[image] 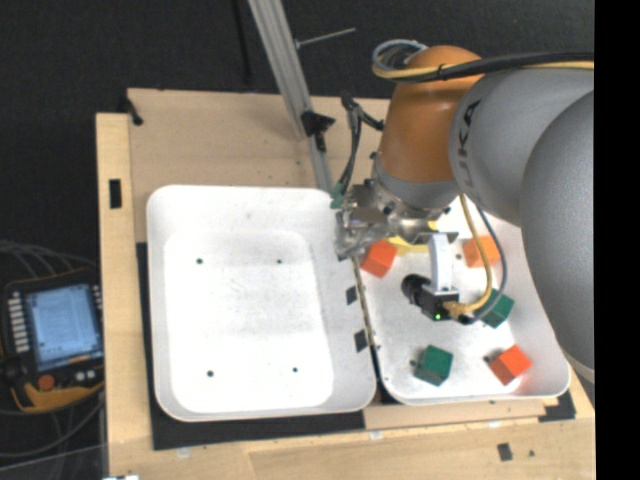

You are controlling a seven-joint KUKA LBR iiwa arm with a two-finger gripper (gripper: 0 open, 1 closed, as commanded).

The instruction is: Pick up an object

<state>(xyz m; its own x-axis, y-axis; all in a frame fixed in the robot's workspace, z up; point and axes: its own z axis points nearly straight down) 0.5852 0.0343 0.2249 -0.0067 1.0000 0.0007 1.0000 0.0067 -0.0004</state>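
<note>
Nearest the front edge of the right bin lay a green block and an orange block, well apart. Farther back, another green block sat near the black fitting on the wrist. Beyond these, an orange block lay just below the hand; whether it was gripped, or how far the hand was open, could not be told. Left bin stood alongside.

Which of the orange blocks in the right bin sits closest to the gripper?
The orange block by the right bin's left wall, just beneath the gripper; the other clearly visible orange block lies at the front right.
</note>
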